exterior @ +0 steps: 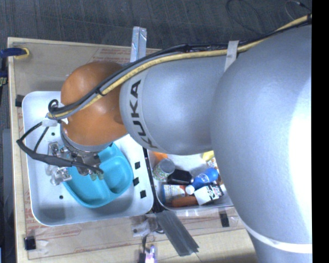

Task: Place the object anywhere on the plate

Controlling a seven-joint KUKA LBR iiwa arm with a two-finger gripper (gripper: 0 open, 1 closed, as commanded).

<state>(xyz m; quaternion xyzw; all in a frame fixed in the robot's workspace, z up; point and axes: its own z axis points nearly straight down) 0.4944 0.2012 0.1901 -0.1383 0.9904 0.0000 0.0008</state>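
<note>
You have the gripper (71, 166) above the blue plate (107, 182) in the left bin (44, 212); I cannot tell its state or where the object is, so lower slowly.

This is a robotics lab or test cell. A large grey KUKA arm (208, 114) with its cables taped along its body reaches over a plywood bench (71, 51) standing on dark carpet. The bench bears 2 shallow white bins (38, 201) fixed side by side (one holds jumbled small household items (189, 185)), and a blue clamp (11, 52) grips the bench corner.
</note>
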